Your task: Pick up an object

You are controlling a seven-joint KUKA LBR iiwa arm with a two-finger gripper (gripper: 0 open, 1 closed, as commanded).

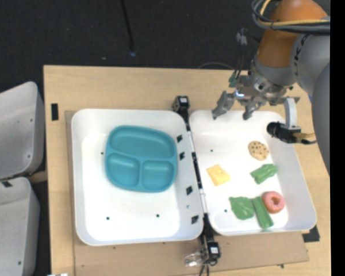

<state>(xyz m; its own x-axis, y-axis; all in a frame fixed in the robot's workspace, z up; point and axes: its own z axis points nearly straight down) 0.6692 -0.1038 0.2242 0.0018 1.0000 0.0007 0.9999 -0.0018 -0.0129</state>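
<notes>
Our gripper (234, 108) hovers spread and empty over the right bin's (230, 140) far edge.

We judge the pick not yet begun: the cookie (257, 149), cheese (218, 175) and donut (273, 202) lie nearer the camera, well apart from us, so we must choose one and descend.

even overhead light; white bins (132, 223) bright, nearly glaring; soft shadows; slightly grainy, soft focus
</notes>
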